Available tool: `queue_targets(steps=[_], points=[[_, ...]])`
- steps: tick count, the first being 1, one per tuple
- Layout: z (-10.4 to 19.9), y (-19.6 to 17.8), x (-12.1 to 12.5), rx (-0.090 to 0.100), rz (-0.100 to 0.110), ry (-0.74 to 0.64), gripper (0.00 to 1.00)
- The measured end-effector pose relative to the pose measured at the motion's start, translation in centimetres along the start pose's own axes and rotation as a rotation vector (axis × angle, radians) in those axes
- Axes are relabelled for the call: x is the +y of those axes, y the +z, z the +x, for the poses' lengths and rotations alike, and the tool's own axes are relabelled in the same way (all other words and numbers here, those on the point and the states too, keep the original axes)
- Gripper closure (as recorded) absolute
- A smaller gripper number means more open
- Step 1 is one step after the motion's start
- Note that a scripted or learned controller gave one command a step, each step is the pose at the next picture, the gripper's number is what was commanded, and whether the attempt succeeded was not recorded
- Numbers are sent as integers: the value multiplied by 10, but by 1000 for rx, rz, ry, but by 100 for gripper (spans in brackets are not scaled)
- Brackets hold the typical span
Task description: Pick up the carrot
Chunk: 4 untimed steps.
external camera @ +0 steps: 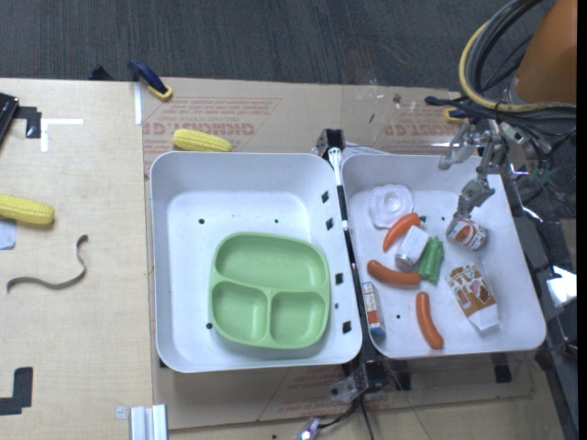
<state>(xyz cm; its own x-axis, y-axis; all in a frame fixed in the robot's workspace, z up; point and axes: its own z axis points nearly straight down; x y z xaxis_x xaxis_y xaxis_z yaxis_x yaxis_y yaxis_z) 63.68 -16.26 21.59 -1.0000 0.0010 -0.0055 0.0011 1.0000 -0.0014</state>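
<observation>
The desk (73,337) fills the lower three quarters of the frame, with dark floor along the top. Two white bins sit side by side on it, their inner rims touching near the middle. The left bin (174,209) holds a green divided plate (271,291) in its lower half, leaving bare floor along its upper and left sides. The right bin (523,328) is more crowded: its things cluster from the centre down, and the freest strips run along its upper rim and upper left corner.

The arm (550,44) comes in at the upper right, cables looping over it. Its hand (475,195) hangs over the upper right part of the right bin, just above a small red and white can (467,235); I cannot tell whether it is open or closed.

Below the can lies a printed carton (474,298), near the right wall. Two sausages lie lower down, one (394,274) left of centre and one (429,320) near the bottom rim. A green piece (431,259) and a white block (413,243) sit at the centre.

The carrot (400,231) lies in the upper left part of the right bin, a short orange stick slanting up to the right, touching the white block and just below a clear white lid (389,200).

Outside the bins, two corn cobs lie on the desk, one (201,140) above the left bin and one (26,210) at the left edge.
</observation>
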Motion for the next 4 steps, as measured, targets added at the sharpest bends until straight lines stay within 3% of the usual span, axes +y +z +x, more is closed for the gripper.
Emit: queue_targets(steps=[1,2,3,4], points=[[20,102,36,-23,5,60,0],[45,107,59,-25,5,157,0],[136,123,61,4,-1,22,0],[126,23,-21,0,0,15,0]])
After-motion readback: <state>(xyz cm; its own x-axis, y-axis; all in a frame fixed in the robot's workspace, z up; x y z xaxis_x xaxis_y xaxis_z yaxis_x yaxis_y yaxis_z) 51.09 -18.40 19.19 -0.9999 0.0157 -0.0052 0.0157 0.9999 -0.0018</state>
